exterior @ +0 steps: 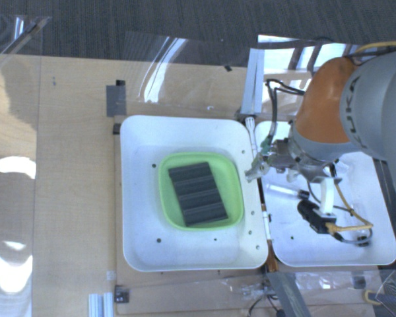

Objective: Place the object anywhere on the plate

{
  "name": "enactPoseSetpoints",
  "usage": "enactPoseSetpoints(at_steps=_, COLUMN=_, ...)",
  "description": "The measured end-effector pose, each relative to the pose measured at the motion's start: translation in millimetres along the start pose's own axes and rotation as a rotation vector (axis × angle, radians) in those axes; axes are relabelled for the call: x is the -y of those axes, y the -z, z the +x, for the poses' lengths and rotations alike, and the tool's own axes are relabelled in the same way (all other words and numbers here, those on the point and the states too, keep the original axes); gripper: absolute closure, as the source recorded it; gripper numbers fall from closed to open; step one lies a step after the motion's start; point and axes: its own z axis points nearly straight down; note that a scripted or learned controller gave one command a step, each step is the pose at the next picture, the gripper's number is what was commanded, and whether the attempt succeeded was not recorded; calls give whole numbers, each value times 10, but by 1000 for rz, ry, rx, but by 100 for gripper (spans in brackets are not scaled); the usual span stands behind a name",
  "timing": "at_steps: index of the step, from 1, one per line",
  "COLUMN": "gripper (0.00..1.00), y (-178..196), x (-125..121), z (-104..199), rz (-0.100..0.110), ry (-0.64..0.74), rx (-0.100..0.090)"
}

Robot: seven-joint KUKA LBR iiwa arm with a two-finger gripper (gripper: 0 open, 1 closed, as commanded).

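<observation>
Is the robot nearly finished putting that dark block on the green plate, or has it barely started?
It looks finished: the dark ridged block lies flat on the green plate in the left bin. The arm is over the seam between the bins, beside the right bin. I cannot make out its gripper. Nothing looks left to place.

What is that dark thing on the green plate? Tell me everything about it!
The dark block is a flat, dark grey rectangle with ridges running across it, so it looks like several bars side by side. It looks matte, maybe rubber or foam, though that is hard to tell. It lies flat, turned a little at a slant, near the middle of the green plate, well inside its rim. The plate sits in the left bin. Only the plate touches the block.
</observation>
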Motion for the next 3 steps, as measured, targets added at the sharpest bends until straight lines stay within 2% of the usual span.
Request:
enactPoseSetpoints(at_steps=2, gripper=0, y=452, x=183, z=177, rz=-2, ry=-176, rx=0)
enactPoseSetpoints(at_steps=3, gripper=0, y=343, x=414, z=-78, rz=2, ry=-200, rx=0)
